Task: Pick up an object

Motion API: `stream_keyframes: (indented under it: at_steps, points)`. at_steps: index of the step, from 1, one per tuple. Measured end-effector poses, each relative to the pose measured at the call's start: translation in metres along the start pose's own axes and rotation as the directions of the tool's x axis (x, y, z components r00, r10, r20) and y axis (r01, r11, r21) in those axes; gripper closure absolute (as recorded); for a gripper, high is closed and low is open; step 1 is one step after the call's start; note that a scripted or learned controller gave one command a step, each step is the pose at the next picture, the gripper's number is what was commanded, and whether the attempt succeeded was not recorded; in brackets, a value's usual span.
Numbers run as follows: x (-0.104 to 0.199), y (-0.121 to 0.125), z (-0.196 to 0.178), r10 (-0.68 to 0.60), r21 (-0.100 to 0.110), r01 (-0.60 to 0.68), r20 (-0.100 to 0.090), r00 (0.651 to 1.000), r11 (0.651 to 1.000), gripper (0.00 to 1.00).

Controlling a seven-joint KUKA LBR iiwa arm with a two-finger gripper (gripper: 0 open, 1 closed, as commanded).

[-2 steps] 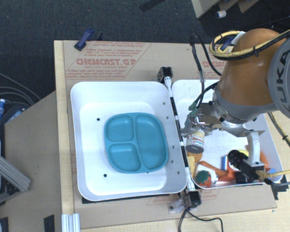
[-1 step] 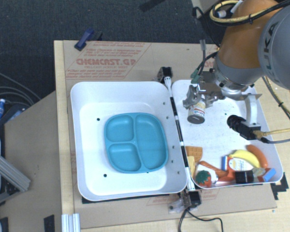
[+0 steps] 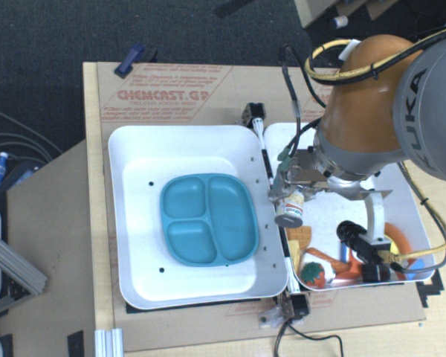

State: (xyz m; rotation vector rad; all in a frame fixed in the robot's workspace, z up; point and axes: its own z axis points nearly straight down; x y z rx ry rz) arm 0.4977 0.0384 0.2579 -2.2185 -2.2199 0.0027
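a teal plastic divided plate [image 3: 208, 219] lies in the middle of the left white bin [image 3: 126, 199]. at the right white bin's [image 3: 409, 199] left edge, the gripper [image 3: 288, 195] holds a small white jar with a label [image 3: 290, 210], clamped between its fingers and seemingly just lifted. other toys lie along that bin's near edge; carrying it clear remains.

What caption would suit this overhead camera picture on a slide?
Grey-and-orange arm poised over the right bin of small objects, a small jar below its wrist; a blue divided plate lies in the left bin.
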Motion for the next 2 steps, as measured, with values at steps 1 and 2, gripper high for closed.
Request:
stream_keyframes:
  at_steps: [1,2]
  points:
    - [0.046,-0.017,-0.008,0.000,0.001,0.000,0.000,1.000,1.000,1.00]
    - [-0.010,0.087,-0.029,0.002,-0.004,-0.002,0.002,1.000,1.000,1.00]
